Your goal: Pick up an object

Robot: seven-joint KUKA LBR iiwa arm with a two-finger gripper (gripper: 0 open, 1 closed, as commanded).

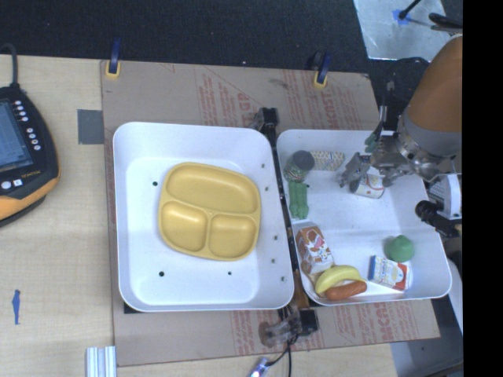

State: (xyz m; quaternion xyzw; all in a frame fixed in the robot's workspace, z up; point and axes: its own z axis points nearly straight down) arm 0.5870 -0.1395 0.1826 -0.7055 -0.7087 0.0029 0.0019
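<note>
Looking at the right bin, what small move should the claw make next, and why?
Probably lower straight down. The claw hangs over a small white and red item near the far side of the right bin, with nothing visibly between its fingers, so descending onto that item seems the nearest chance to pick something up.
</note>
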